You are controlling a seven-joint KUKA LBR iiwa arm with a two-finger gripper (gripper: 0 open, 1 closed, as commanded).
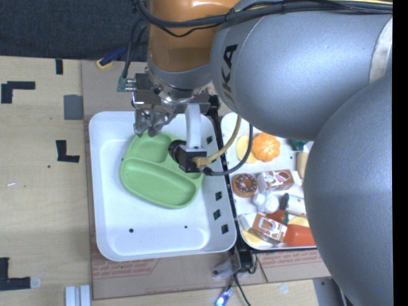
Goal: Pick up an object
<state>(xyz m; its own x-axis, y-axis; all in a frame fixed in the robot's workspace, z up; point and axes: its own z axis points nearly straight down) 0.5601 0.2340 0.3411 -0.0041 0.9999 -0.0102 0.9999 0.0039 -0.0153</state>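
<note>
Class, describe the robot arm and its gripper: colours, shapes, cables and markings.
The rounded grey arm bears black letters and a glossy orange band above the wrist. Black cables loop over it. The metal two-finger gripper is dark, beside a white bracket.

The arm (306,62) enters from the right side of the camera view; its large grey links fill the upper right and right of the frame. The orange band (191,11) sits at top centre, directly above the wrist. Below it, the grey wrist flange (175,81) points downward toward the bench. Black cables loop over the orange band and run down the wrist's right side. The gripper (150,127) hangs beneath the flange, its dark metal fingers (141,125) directed downward and set close together. Their exact spacing cannot be determined from this angle.
</note>
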